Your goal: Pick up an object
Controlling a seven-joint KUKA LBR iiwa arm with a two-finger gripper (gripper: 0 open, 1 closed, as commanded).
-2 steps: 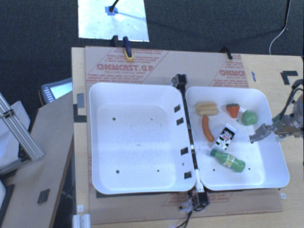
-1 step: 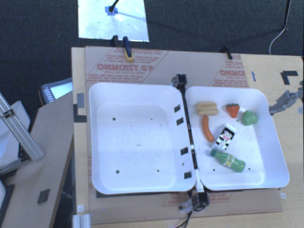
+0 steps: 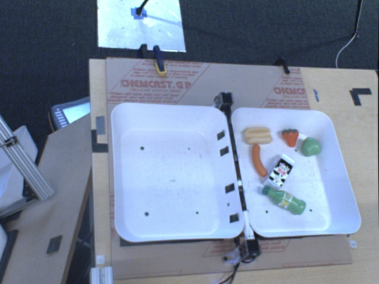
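On the bench, left bin point(image 3: 172, 176) bare, right bin point(image 3: 331, 218) holding hot dog bun point(image 3: 258, 136), orange sausage point(image 3: 259, 160), cow-print carton point(image 3: 281, 171), green bottle point(image 3: 285, 199), strawberry-like toy point(image 3: 290, 136) and green ball point(image 3: 310, 147); gripper state: cannot tell.

Two bins, left point(image 3: 169, 176) and right point(image 3: 337, 176): smooth white plastic, faintly glossy. Bench point(image 3: 361, 117): pale matt wood is seen. Backing sheet point(image 3: 195, 81): printed cardboard. Green bottle point(image 3: 285, 199): glossy plastic. Floor point(image 3: 47, 34): dark rough carpet.
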